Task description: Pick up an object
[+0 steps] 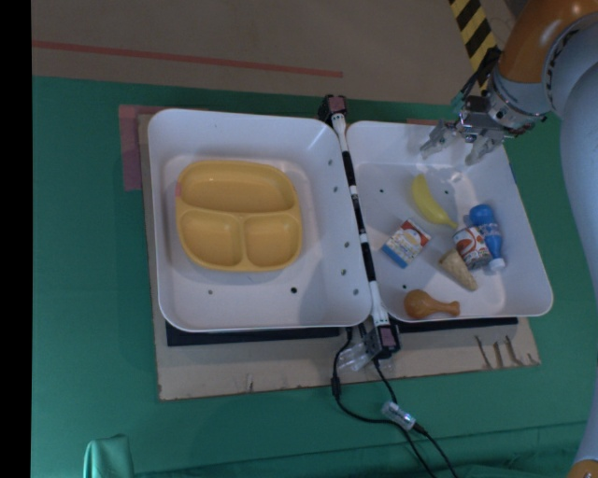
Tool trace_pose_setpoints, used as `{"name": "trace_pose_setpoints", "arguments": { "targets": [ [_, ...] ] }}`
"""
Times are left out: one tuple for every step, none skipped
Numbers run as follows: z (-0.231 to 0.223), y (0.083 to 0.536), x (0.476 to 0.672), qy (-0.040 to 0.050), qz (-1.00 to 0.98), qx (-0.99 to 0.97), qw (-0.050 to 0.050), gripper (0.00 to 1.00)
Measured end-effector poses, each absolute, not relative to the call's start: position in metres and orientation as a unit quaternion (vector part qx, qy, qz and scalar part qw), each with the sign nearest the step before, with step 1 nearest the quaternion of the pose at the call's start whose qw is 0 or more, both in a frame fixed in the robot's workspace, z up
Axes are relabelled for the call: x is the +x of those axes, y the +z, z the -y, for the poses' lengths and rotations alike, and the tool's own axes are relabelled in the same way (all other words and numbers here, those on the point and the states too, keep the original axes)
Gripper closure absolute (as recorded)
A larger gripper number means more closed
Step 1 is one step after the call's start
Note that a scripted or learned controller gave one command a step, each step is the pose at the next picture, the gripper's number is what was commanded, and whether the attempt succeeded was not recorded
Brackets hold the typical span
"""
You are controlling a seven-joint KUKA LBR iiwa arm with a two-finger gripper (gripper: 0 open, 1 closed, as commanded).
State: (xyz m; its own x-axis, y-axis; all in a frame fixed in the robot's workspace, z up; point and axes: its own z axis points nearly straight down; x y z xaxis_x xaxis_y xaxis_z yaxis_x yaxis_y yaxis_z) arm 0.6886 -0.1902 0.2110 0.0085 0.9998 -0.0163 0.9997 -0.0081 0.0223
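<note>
The left bin [187,313] holds a divided plate [238,215]. In the right bin [523,289], a banana [430,201] lies behind a small carton [405,243], with a bottle [488,233] to their right and a drumstick [428,303] at the front.

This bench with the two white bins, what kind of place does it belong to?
Probably a robotics lab set up for grasping trials. A gripper hangs open over the right bin, which holds toy food such as a banana, and hazard tape marks the floor.

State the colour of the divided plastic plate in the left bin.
Yellow divided plate, camera view.
</note>
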Motion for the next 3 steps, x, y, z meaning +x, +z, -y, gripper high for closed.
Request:
{"name": "trace_pose_setpoints", "arguments": {
  "targets": [
    [0.16, 0.21, 0.699, -0.0071, -0.705, 0.71, 0.006, 0.0],
    [0.156, 0.227, 0.702, 0.0, -0.703, 0.711, 0.006, 1.0],
    [0.158, 0.227, 0.702, -0.0018, -0.703, 0.711, 0.006, 0.0]
  ]
}}
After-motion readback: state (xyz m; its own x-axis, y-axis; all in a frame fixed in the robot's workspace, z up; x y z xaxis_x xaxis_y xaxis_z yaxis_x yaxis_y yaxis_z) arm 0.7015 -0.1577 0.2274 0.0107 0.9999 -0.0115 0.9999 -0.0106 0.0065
